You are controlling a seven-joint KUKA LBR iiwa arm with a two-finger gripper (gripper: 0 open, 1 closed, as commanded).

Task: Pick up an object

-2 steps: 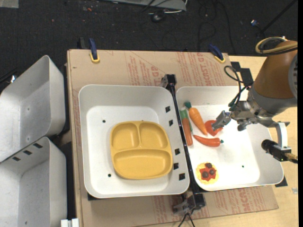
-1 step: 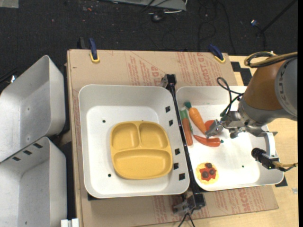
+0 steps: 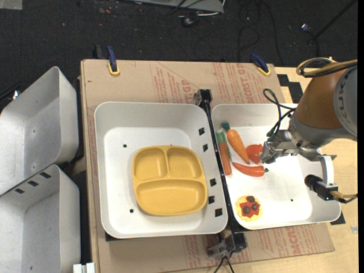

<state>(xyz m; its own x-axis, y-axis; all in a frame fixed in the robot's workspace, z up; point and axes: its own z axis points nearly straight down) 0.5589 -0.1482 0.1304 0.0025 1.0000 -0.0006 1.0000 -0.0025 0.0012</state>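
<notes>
Red "MACRS" print on cardboard point(image 3: 296, 240)

A yellow divided plate point(image 3: 169, 180) lies in the left bin point(image 3: 108, 152).

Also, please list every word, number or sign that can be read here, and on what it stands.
Red print along the far edge of the cardboard sheet: turned away and too blurred to read.
Red print along its near edge: partly covered, too blurred to read.
Yellow plate, left bin, right bin: no text to be seen.
</notes>
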